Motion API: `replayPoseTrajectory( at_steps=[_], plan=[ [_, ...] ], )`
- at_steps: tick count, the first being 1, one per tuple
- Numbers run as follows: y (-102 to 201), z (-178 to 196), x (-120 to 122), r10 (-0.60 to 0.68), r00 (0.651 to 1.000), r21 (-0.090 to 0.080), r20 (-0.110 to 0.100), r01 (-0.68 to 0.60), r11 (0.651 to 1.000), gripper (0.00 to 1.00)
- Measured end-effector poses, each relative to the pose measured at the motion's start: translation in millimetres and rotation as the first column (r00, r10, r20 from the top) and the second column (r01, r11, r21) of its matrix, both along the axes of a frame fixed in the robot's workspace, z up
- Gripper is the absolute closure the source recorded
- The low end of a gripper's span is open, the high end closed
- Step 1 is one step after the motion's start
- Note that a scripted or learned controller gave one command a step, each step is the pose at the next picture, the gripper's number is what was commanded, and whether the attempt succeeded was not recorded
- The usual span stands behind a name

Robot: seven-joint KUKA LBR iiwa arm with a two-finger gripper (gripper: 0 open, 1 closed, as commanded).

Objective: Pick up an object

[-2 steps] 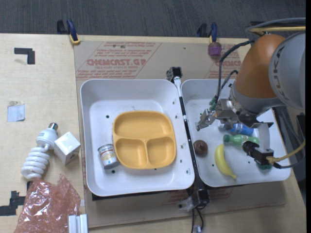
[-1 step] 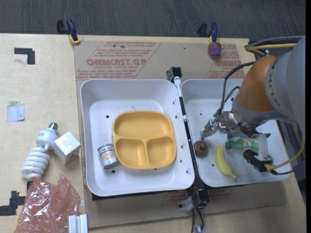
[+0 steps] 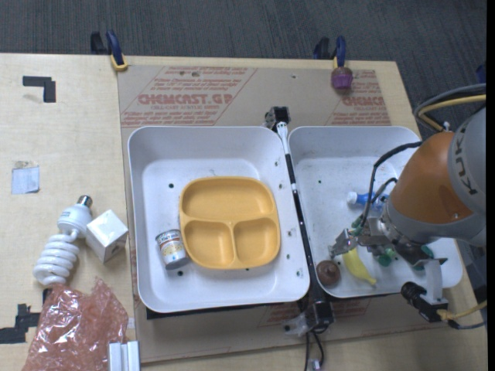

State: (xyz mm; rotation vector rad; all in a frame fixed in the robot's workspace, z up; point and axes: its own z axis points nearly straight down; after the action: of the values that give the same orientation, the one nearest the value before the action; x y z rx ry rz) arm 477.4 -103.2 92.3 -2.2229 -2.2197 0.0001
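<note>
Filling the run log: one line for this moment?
arm over right bin | claw low by banana | no grasp seen | yellow tray in left bin

Bright, even overhead light fills the scene. The two white bins [image 3: 224,284] are close to overexposed, with soft shadows along their inner walls. The yellow tray [image 3: 230,222] shows a mild sheen. Focus is fairly sharp, softening slightly toward the 3 o'clock edge.
</note>
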Motion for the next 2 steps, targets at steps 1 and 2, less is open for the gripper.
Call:
replayPoseTrajectory(
  at_steps=[1,2],
  plan=[
    [-1,10,1,-0.002,1.000,-0.001,0.002,0.002,1.000,1.00],
    [67,100,39,0.004,1.000,-0.001,0.002,-0.004,1.000,1.00]
  ],
)
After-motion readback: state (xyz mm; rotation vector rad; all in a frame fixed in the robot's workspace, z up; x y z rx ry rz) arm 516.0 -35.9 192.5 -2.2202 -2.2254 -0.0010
